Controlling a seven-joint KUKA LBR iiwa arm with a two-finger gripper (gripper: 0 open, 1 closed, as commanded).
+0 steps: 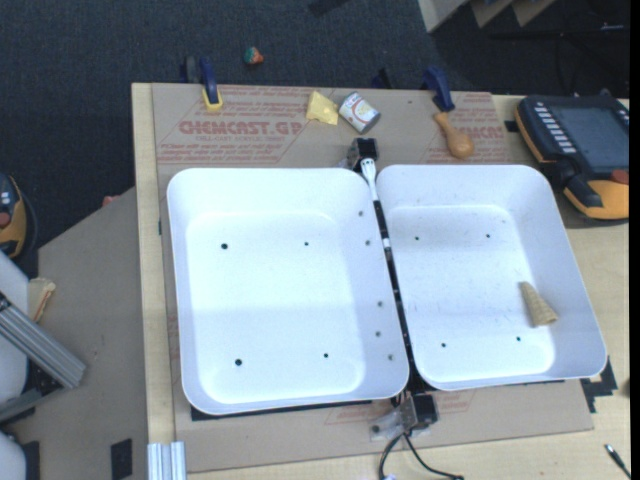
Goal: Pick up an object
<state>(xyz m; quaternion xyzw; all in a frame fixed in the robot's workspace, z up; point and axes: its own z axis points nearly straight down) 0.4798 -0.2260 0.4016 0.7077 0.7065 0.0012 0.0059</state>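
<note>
The state of the hand cannot be told. The tan cone lies close to the right bin wall; a descending grasp may strike the rim or roll it.

board lettering: red print along the far edge, reading roughly "GICMCAST G.P"; the first letters are blurred, and the last ones run under a yellow piece
board smaller line: a row of fine red print under the big letters, too small to read
board right side: more red lettering near the wooden handle, partly covered, not legible
small box: printed faces, markings too small to read
pendant: rows of keys beside a dark screen, no characters legible
</note>
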